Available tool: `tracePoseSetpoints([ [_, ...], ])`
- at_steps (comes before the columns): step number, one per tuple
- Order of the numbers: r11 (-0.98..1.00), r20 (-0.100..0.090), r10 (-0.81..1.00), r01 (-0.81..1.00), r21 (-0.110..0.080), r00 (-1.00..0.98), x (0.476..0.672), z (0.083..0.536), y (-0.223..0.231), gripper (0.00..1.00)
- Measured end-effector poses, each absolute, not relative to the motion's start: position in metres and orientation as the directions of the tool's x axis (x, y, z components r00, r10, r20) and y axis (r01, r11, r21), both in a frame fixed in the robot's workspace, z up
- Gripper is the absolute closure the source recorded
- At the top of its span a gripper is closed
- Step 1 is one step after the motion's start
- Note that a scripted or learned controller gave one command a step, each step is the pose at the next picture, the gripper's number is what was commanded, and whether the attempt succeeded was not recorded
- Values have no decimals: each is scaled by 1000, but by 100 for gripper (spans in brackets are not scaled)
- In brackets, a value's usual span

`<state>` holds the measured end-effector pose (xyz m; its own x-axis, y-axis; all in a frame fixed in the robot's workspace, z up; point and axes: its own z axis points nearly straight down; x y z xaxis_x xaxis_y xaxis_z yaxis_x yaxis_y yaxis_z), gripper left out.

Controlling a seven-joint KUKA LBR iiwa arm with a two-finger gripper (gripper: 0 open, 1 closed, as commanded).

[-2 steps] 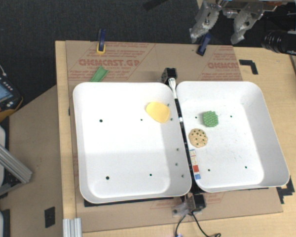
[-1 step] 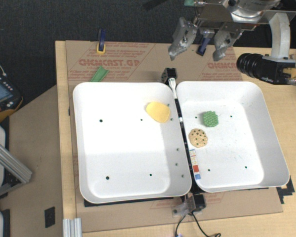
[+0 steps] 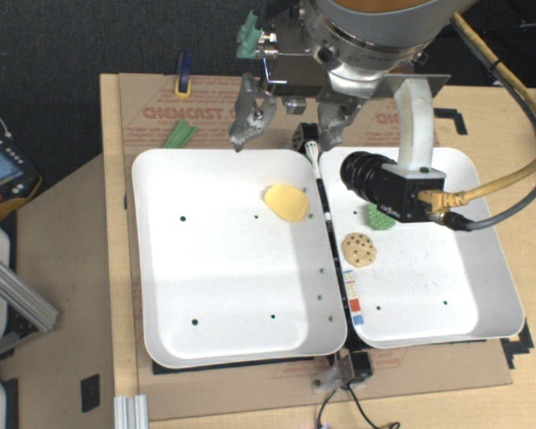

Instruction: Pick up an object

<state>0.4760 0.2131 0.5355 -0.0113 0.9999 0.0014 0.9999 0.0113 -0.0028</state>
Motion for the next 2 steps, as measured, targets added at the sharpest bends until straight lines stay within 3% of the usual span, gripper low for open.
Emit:
tracePoseSetpoints([
  [1,-3,-4,1000,1000,-7,3,586,443,222,0],
  [2,-1,1,1000,1000,3,1,582,461,223,100],
])
